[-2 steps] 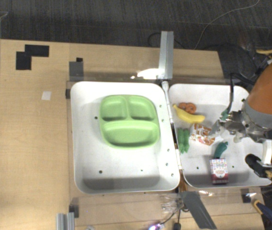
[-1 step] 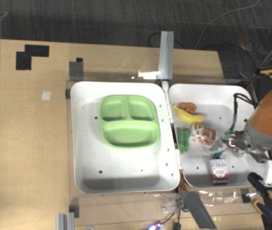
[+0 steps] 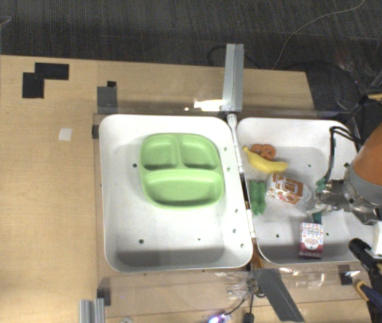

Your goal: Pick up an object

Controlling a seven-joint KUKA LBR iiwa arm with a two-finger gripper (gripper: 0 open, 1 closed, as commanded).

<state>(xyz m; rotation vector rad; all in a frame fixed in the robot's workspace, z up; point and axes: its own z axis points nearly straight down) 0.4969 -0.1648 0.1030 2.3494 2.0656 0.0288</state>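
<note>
My claw [image 3: 320,204] hangs low over the right bin [image 3: 312,130], close to its right wall, with my grey wrist and orange band behind it at the picture's right side. I cannot tell how it stands or whether it has hold of anything; it is small and dark against the white floor here.

The things to pick all lie in the right bin. A banana [image 3: 265,162] lies near the bin's back left, with a brown pretzel [image 3: 263,151] touching it on the far side. A small packet [image 3: 287,190] with red print lies in the middle, just left of my claw. A green piece [image 3: 257,197] lies along the left wall, beside the packet. A little box [image 3: 311,239], dark red at its lower end, lies near the front wall, just below my claw and apart from the rest.

The left bin [image 3: 120,247] holds a green tray [image 3: 180,167] with three compartments, lying flat toward the back. Both bins sit side by side on the wooden table [image 3: 36,200].
</note>
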